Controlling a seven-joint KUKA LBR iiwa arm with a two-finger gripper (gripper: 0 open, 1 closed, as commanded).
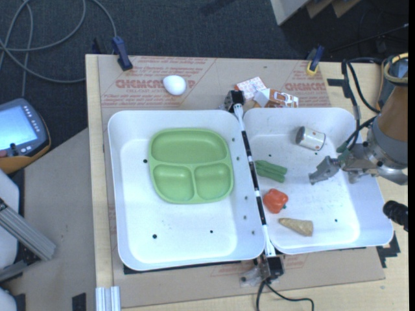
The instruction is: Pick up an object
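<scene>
1. Reaching in from the right, the grey arm with its orange band holds its gripper low over the right bin, its dark tip pointing toward the bin's middle.
2. Whether the fingers stand wide or narrow cannot be told from this angle; nothing shows between them.
3. Four candidates for the pick lie in the right bin: a small silver can on its side near the back wall, a green pepper just beside the divider, a red-orange tomato in front of it, and a tan, wedge-shaped piece toward the front.
4. The can lies near the gripper, behind it; the pepper lies to its left at about the same depth. Both are apart from the tip.
5. The left bin carries a green divided plate. A white egg and some small packets rest on the desk behind the bins.
6. Judged from here, the step in hand is the approach. Doing it well means settling on one object, centring over it before descending, and straddling its narrow side.
7. The can may roll, so closing across its round body looks safer than across its ends; the pepper sits close to the wall, leaving little room on that side.
</scene>
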